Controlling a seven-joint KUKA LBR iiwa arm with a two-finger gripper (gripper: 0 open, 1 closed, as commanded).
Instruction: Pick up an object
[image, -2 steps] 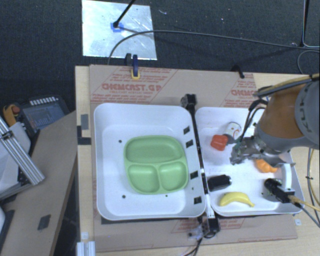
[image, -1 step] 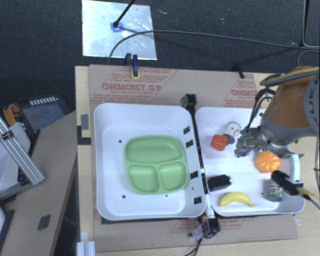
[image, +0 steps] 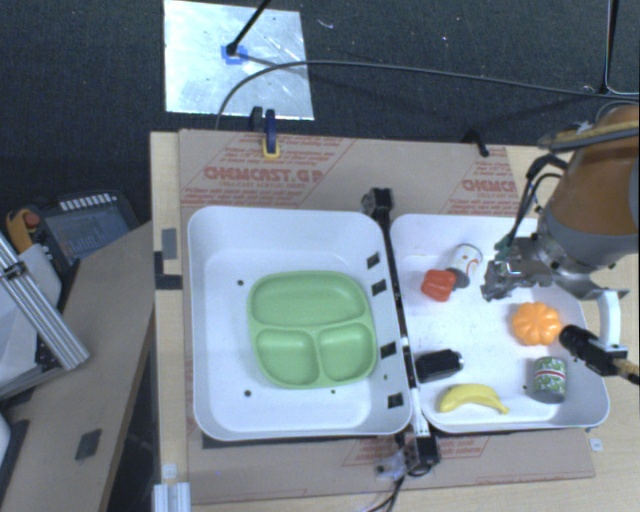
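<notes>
The right bin (image: 575, 415) holds several small objects. A red pepper-like piece (image: 437, 285) lies at its upper left, with a white object (image: 466, 258) just behind it. An orange pumpkin-shaped toy (image: 536, 322) sits at the right, a small can (image: 547, 377) lies below it, and a yellow banana (image: 472, 399) lies along the front wall. A black object (image: 437, 364) rests near the divider. My gripper (image: 499, 281) hangs over the bin's upper middle, between the red piece and the orange toy, with nothing seen in it.
The left bin (image: 215, 300) holds a green three-compartment plate (image: 309, 327). The arm's orange band and grey wrist (image: 592, 205) reach in from the right, over the right bin's far corner. A black part (image: 590, 350) sticks out near the can. Cables run behind the bins.
</notes>
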